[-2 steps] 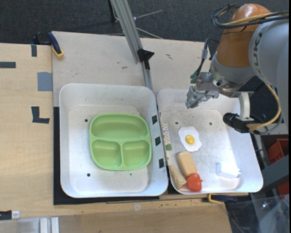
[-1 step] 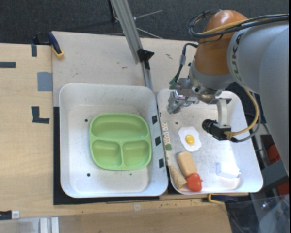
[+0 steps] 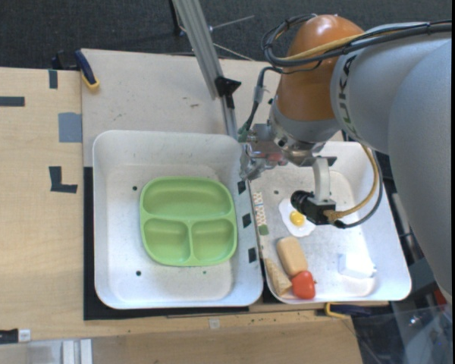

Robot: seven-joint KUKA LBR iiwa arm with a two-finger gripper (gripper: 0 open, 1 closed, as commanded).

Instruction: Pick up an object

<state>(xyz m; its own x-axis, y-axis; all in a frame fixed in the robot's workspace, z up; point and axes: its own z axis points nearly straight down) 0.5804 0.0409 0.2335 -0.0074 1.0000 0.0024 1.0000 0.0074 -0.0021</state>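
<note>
My gripper (image 3: 248, 165) hangs over the upper left corner of the right bin (image 3: 387, 275), close to the wall between the two bins. Nothing shows between it and the bin floor. In the right bin lie a toy fried egg (image 3: 296, 221), a tan bread-like block (image 3: 291, 254), a red tomato (image 3: 304, 285) and a brown stick (image 3: 277, 277) along the left wall. All of these lie nearer the front than the gripper. A pale whitish thing (image 3: 358, 267) rests at the front right.
The left bin (image 3: 114, 203) holds a green divided plate (image 3: 188, 220). A metal pole (image 3: 201, 40) slants up from the bins' back edge. The arm's bulk covers the right bin's back and right side.
</note>
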